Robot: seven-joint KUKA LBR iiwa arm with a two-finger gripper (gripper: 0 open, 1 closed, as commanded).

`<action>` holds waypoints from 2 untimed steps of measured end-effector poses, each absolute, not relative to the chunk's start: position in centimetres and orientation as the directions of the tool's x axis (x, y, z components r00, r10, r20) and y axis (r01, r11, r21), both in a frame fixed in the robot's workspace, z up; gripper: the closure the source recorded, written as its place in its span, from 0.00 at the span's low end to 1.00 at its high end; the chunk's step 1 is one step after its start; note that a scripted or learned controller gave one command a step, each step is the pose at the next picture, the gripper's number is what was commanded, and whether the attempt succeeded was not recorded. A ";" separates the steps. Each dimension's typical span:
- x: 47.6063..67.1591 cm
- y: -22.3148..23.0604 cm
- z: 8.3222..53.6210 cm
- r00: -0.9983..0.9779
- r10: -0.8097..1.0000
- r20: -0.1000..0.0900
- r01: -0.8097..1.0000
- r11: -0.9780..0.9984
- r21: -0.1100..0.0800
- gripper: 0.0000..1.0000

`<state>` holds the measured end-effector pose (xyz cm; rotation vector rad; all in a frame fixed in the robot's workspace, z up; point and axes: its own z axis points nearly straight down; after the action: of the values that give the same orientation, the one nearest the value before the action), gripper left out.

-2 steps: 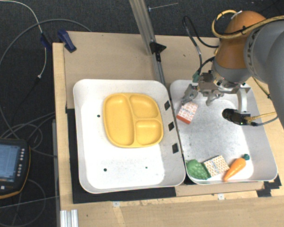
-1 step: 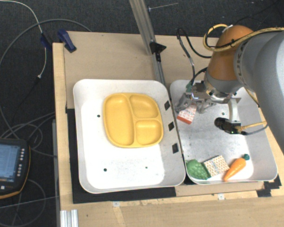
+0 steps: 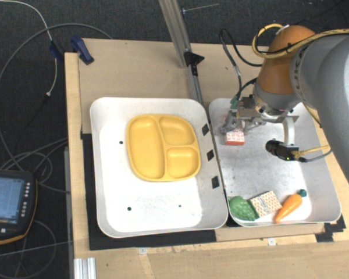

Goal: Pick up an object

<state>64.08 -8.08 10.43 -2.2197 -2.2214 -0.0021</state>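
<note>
The grey arm (image 3: 323, 68), with its orange band, is seen reaching in from the right over the right bin (image 3: 314, 173). The left bin (image 3: 104, 156) is occupied by a yellow divided plate (image 3: 163, 146) lying near its middle. The gripper (image 3: 237, 125) is positioned low at the right bin's far left corner, and a small red-and-white block (image 3: 235, 136) is gripped between its closed fingers. Along the right bin's near edge, a green toy (image 3: 242, 208), a checkered packet (image 3: 265, 203) and a toy carrot (image 3: 288, 206) are laid side by side.
</note>
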 end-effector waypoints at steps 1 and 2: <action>64.1 -8.0 14.8 -0.001 1.000 0.000 1.000 0.001 0.006 1.00; 64.5 -8.1 21.4 -0.002 1.000 -0.001 1.000 0.002 0.009 1.00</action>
<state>64.50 -8.09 21.35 -2.2245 -2.2279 -0.0090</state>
